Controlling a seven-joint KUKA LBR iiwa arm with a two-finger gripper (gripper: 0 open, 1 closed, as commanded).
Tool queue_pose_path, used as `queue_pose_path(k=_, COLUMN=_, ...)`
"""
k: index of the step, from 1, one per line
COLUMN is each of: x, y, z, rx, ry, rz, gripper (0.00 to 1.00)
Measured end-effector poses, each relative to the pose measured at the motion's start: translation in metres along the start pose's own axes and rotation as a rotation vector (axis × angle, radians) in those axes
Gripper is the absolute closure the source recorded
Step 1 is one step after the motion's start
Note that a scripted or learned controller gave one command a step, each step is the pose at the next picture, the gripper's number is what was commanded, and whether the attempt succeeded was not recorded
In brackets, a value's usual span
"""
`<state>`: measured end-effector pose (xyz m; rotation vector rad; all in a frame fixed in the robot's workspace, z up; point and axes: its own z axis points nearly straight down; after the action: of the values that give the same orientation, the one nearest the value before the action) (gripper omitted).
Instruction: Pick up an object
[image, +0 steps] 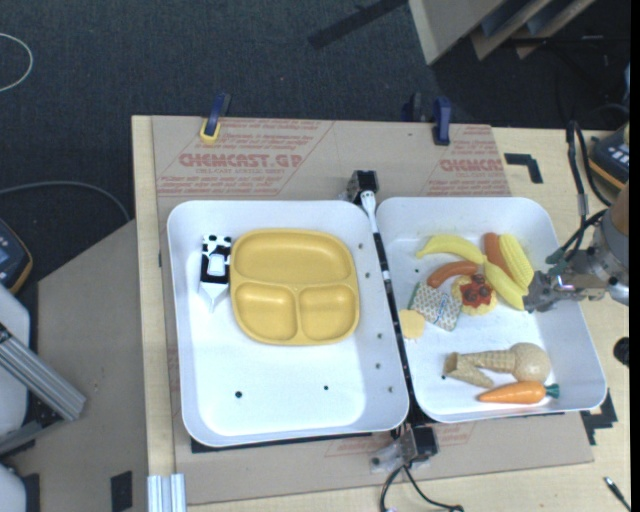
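Observation:
The right bin (575, 345) holds toy food. A yellow banana (448, 246) lies near the top, with a red sausage (452, 271) below it and a corn cob (516, 259) to their right. A small red and yellow piece (474, 294) and a speckled grey wedge (436, 307) sit in the middle. An ice cream cone (498, 363) and an orange carrot (514, 393) lie at the front. My gripper (548, 288) hangs at the bin's right side, just right of the corn cob, with nothing seen in it.
The left bin (280, 400) holds a yellow divided plate (295, 285) and a small black and white object (215, 260). A yellow cheese piece (411, 324) lies by the rim between the bins. Clamps (441, 118) stand at the board's back edge.

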<state>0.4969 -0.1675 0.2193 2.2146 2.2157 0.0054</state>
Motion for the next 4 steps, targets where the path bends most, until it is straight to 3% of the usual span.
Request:
queue_pose_path(k=1, x=0.000, y=0.001, z=-0.006, rx=0.005, ry=0.002, rz=0.000, gripper=1.00)
queue_pose_path(k=3, x=0.095, y=0.059, z=-0.011, rx=0.005, ry=0.005, rz=-0.007, gripper=1.00)
queue_pose_path(k=4, x=0.083, y=0.048, z=-0.003, rx=0.012, ry=0.005, rz=0.002, gripper=1.00)
